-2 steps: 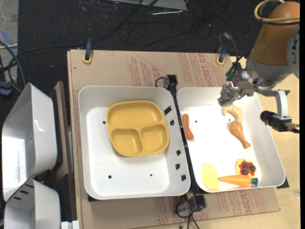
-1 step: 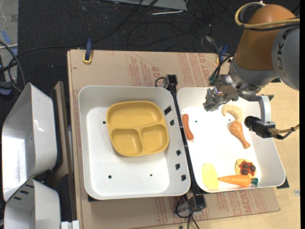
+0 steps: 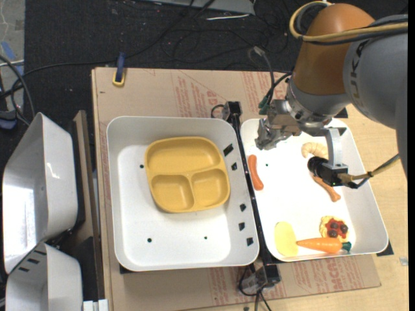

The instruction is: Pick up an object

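**Operator:** Report the gripper's position and state.

**Technician:** The gripper (image 3: 268, 137) hangs over the upper left corner of the right bin (image 3: 292, 203). No object is visible in it. From this angle I cannot tell whether it is apart or together.

**Operator:** Which object should be picked?

**Technician:** The red sausage (image 3: 256, 172) is nearest. It lies flat on the bin floor, just below the gripper in the view and close to the wall next to the left bin (image 3: 175, 241). The carrot (image 3: 318, 243), the pale yellow slice (image 3: 284, 237) and the small tart (image 3: 334, 227) are clustered at the far lower corner, well apart from it. The yellow tray (image 3: 188, 173) in the left bin is probably too broad to grasp.

**Operator:** What is the procedure for a clean pick?

**Technician:**
1. Centre the gripper over the middle of the sausage, not over an end.
2. Turn the wrist so the closing direction runs across the narrow width.
3. Check clearance on the wall side. A collision with that wall is the likeliest fault here.
4. Descend straight down until just above the floor, then close.
5. Lift vertically and confirm the sausage comes up.

**Operator:** Any handling note?

**Technician:** The sausage looks round and smooth, so an off-centre grip may make it roll or squirt out.
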Controlling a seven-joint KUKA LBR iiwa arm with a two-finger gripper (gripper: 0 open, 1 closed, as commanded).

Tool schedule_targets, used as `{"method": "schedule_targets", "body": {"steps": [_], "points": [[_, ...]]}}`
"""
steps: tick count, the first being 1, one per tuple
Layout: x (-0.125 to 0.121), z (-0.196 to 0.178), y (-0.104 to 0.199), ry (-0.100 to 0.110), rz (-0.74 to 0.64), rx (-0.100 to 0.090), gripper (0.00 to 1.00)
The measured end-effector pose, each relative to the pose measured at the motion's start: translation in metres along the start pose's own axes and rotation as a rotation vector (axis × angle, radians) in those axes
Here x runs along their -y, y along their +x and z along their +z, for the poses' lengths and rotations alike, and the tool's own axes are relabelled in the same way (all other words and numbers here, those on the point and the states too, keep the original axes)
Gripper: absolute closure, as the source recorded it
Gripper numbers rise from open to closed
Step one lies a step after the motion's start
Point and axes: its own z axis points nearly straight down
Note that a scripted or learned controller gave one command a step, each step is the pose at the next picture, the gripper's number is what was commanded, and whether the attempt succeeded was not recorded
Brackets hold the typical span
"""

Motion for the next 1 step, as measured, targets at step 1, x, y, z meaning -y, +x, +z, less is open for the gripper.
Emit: {"method": "schedule_targets", "body": {"steps": [1], "points": [[-0.0012,-0.0021,0.0547,-0.001,0.0,0.0,1.0]]}}
